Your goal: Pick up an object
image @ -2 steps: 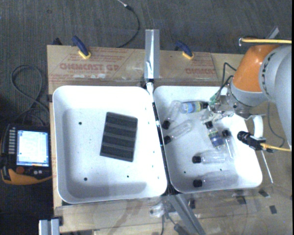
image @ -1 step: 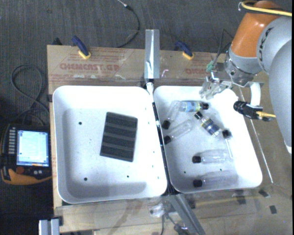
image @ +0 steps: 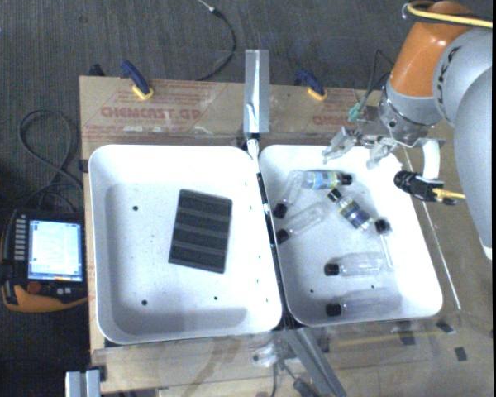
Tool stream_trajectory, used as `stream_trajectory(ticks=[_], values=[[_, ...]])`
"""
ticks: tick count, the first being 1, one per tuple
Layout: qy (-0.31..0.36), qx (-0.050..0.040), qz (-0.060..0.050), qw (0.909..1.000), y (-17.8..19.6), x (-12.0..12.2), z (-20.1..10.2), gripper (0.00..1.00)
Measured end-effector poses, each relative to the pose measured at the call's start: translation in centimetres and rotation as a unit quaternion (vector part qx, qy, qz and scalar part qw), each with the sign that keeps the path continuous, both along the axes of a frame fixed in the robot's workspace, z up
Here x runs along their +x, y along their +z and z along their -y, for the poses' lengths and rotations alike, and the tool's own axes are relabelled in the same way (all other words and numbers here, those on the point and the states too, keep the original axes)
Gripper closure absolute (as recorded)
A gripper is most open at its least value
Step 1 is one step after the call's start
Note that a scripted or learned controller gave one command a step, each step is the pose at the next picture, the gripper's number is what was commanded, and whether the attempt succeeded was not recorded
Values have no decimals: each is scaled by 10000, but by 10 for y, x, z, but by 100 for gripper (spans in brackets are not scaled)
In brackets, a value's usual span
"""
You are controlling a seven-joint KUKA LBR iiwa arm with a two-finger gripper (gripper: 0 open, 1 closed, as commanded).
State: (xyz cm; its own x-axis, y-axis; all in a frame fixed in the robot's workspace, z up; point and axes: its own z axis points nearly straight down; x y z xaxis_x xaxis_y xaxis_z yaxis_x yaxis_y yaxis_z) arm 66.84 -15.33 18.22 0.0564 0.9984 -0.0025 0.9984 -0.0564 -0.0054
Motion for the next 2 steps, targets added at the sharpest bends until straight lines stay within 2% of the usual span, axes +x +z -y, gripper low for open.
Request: stream_trajectory(ticks=[1,2], values=[[-59,-8,141,9999,-66,-3,23,0],[17,31,229,9997,-76,-30,28,0]])
